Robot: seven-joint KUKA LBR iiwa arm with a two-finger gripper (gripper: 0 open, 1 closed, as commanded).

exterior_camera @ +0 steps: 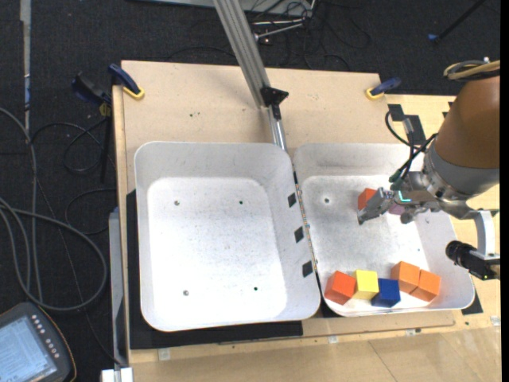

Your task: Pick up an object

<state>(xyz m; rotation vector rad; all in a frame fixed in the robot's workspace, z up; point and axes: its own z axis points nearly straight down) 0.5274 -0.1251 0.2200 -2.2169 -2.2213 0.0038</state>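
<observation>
My gripper (pixel 374 209) hangs over the middle of the right bin (pixel 334 177), reaching in from the right. A small orange block (pixel 367 198) sits right at the gripper's tip, partly covered by it; whether it is gripped or merely lies beside the tip is unclear. Along the right bin's front wall lie several blocks in a row: an orange block (pixel 342 286), a yellow block (pixel 367 282), a blue block (pixel 387 293), and two more orange blocks (pixel 408 274) (pixel 429 285).
The left bin (pixel 159 213) lies beside the right one, sharing a middle rim with black clips (pixel 301 233). A metal pole (pixel 246 46) slants in from the top. Clamps sit at the bench's back corners.
</observation>
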